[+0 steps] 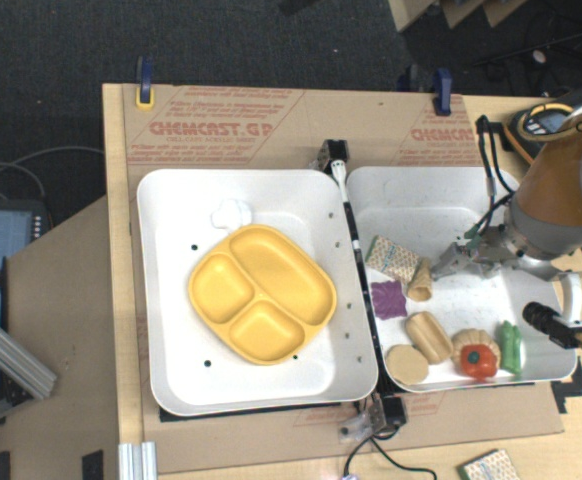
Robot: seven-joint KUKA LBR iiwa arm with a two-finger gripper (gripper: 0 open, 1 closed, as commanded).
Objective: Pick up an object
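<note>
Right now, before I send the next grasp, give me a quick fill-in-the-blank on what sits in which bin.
1. The yellow divided plate lies in the ____ bin as the camera sees it.
2. The plate has ____ compartments.
3. The red tomato toy sits in the right bin, directly beside a ____ toy vegetable on its right.
4. The purple toy lies against the right bin's ____ wall.

Missing words: left; three; green; left
</note>
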